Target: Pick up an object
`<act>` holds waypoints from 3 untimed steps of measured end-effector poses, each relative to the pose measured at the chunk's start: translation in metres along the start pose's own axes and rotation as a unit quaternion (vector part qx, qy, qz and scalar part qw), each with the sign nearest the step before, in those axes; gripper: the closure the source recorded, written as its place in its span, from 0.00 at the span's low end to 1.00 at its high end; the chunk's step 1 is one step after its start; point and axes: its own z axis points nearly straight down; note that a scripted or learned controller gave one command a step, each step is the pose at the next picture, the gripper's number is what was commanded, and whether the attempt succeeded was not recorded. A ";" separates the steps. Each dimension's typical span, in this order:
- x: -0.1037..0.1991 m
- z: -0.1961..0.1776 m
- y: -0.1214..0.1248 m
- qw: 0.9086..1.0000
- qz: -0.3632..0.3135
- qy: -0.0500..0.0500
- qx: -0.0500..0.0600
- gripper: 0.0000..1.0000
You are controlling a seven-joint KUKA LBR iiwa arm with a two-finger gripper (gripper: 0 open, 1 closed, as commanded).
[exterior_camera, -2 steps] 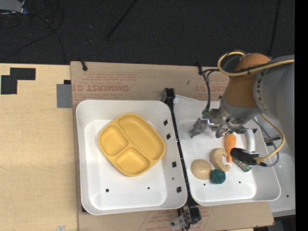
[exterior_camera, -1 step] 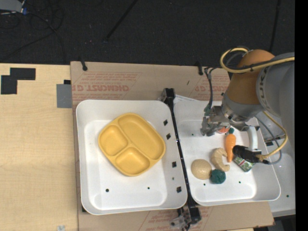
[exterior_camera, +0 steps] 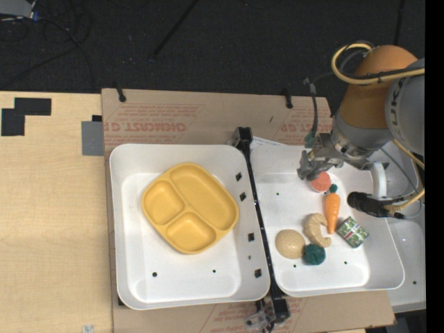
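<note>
The right bin (exterior_camera: pixel 378 272) holds several small items. A red-pink round piece (exterior_camera: pixel 321 182) lies at its upper middle, with an orange carrot (exterior_camera: pixel 332 211) just below it. My gripper (exterior_camera: pixel 310 167) hangs directly over the upper left edge of the red-pink piece, close to it or touching; which one is unclear. Further down lie a beige curved piece (exterior_camera: pixel 318 229), a beige round lump (exterior_camera: pixel 290 243), a dark teal ball (exterior_camera: pixel 313 254) and a green packet (exterior_camera: pixel 352 232).
The left bin (exterior_camera: pixel 132 269) holds a yellow divided plate (exterior_camera: pixel 189 207). A black ridge (exterior_camera: pixel 253 207) separates the two bins. A black cable part (exterior_camera: pixel 368 203) of the arm sticks out right of the carrot. Bare bin floor lies along the right bin's front.
</note>
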 end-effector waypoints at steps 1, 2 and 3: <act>-0.001 -0.053 0.001 1.000 0.000 0.000 0.000 1.00; 0.056 -0.059 -0.012 1.000 -0.002 0.002 0.003 1.00; 0.105 -0.044 -0.023 1.000 -0.002 0.001 0.004 1.00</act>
